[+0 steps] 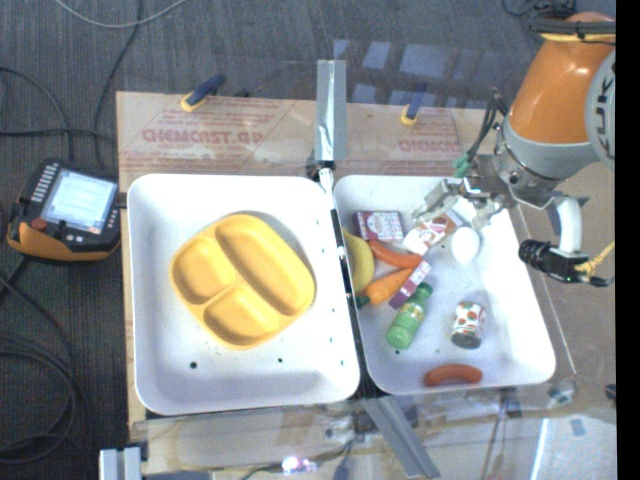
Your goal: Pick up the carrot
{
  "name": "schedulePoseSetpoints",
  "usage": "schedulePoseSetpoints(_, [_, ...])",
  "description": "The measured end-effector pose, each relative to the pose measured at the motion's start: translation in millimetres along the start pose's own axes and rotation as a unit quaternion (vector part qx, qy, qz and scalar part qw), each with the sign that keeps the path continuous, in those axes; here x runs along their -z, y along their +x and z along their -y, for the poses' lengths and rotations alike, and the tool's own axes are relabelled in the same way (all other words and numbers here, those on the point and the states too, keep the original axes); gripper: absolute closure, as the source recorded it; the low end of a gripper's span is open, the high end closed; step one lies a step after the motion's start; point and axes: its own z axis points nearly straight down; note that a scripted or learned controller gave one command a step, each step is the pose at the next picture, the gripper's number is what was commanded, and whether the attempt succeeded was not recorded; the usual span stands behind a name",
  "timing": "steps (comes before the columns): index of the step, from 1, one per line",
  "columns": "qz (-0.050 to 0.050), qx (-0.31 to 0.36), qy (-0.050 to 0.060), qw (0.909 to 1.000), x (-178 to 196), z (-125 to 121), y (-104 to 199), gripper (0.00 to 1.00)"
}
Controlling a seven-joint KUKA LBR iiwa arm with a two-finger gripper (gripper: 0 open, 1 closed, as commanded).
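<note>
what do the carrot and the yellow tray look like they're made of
The carrot looks like moulded plastic: smooth, evenly orange skin, likely a toy. The yellow tray also seems plastic, matte to slightly glossy, with rounded moulded compartments and one uniform colour. Neither can be confirmed from this view alone.

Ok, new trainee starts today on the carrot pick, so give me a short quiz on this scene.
1. True or false: the carrot lies in the bin on the camera view's right.
2. What lies in the other bin? A) yellow divided tray B) green bottle C) sausage
3. Fill in: the carrot touches the ____ on its left.

Key: 1 true; 2 A, the yellow divided tray; 3 banana.
</note>
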Motion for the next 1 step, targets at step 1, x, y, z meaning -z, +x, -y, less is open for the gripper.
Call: schedulePoseSetpoints(1, [-0.001, 0.077, 0.000, 0.9970, -116.0, 34.7, 19.5, 0.00])
